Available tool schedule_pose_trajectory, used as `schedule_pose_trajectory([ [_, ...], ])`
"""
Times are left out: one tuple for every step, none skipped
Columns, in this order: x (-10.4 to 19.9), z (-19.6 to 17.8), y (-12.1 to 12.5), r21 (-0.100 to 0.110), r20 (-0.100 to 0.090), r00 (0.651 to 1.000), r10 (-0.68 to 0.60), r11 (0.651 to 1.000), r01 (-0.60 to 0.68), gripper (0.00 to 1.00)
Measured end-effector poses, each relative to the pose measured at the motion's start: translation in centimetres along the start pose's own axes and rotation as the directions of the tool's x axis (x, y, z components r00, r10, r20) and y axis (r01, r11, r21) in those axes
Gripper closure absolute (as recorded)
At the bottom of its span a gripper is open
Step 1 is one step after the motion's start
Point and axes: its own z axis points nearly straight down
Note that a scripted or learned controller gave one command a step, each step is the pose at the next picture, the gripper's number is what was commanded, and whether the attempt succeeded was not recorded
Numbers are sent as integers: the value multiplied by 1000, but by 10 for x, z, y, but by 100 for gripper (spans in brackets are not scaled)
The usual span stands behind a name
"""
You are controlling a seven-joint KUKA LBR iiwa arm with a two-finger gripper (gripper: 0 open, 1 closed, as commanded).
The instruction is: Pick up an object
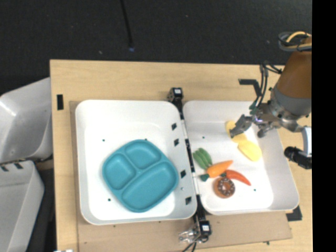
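Claw (251, 126), spread wide at right of frame, hovers over the yellow piece (247, 145), whose long axis runs down-right.

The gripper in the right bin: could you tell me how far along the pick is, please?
Done: the gripper is down in the right bin, by the yellow objects. In hand: nothing visibly. Left: grasping and lifting one; the carrot and green vegetable lie untouched.
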Motion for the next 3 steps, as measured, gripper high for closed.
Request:
schedule_pose_trajectory([
  [-8, 57, 6, 0, 1, 1000, 0, 1000, 0, 0],
  [-9, 42, 7, -7, 2, 1000, 2, 1000, -2, 100],
  [-16, -7, 16, -9, 1, 1000, -4, 1000, 4, 100],
])
